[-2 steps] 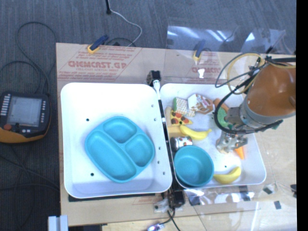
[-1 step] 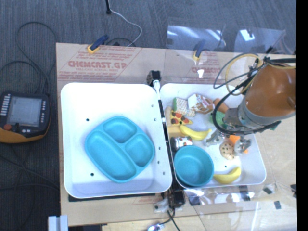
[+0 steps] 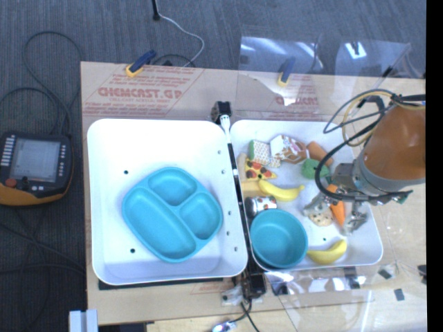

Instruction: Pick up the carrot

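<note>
1. Camera view: the arm [image 3: 394, 151] comes in from the right and hangs over the right bin [image 3: 377, 251], with its orange band bulking above the wrist and cables looping off its far side.
2. The gripper [image 3: 337, 211] points down into the right part of that bin. Its metal fingers [image 3: 357, 220] sit on either side of the carrot [image 3: 338, 211], so it looks narrowly clamped around it, though I can't tell if the carrot is off the floor of the bin.
3. The carrot is orange, with its long axis running roughly far-to-near. The thinner end points toward the near edge.
4. Around it: a cookie-looking piece [image 3: 319, 217] sits just left of the gripper, a banana [image 3: 328, 252] lies near the bin's front right, and a teal bowl [image 3: 278, 238] is to the left of that.
5. A second banana [image 3: 280, 190] lies farther back, beside a pile of small toy foods [image 3: 273, 154].
6. The left bin [image 3: 104, 185] holds a blue divided plate [image 3: 173, 213], well apart from the arm.
</note>
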Tool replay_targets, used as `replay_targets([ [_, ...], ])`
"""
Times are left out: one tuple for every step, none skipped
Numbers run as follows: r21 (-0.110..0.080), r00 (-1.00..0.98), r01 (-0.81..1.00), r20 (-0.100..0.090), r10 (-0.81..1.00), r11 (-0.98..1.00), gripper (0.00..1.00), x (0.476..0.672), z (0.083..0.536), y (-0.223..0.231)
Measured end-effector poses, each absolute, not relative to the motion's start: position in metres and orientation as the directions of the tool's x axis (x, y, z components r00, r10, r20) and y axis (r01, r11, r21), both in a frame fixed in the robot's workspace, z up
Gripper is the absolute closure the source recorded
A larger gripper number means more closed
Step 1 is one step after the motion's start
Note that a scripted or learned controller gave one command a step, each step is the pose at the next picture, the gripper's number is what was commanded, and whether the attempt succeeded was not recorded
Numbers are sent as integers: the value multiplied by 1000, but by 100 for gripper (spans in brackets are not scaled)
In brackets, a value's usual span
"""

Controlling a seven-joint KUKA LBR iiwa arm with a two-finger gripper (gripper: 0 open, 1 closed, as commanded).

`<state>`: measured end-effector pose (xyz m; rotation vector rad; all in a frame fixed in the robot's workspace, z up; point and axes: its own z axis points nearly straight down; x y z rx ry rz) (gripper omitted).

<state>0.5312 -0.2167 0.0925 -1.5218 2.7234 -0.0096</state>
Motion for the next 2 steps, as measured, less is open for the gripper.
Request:
replay_targets([
  [-18,-523,-852,-17,-852,524,100,533,103,-216],
  [-16,-523,-852,-17,-852,524,0,532,102,-215],
])
